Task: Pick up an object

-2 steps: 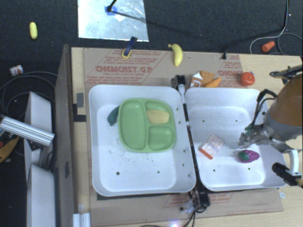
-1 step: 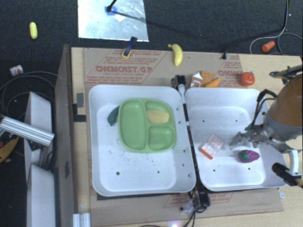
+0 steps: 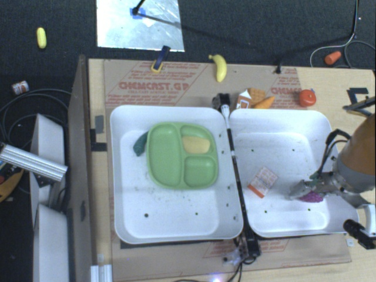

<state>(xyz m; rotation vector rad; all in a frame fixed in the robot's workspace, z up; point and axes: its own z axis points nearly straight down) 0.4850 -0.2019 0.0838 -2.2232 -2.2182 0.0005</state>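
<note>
The hand (image 3: 301,190), grip unclear, sits beside a lumpy purple object (image 3: 312,197) in the smooth right bin (image 3: 282,119).

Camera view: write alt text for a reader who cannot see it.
The arm's hand is low in the right bin, at a purple object, near a small packet. The left bin holds a green divided tray.

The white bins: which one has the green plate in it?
The left bin. The green divided plate lies inside it, while the right bin holds a small packet and a purple thing by the gripper.
</note>
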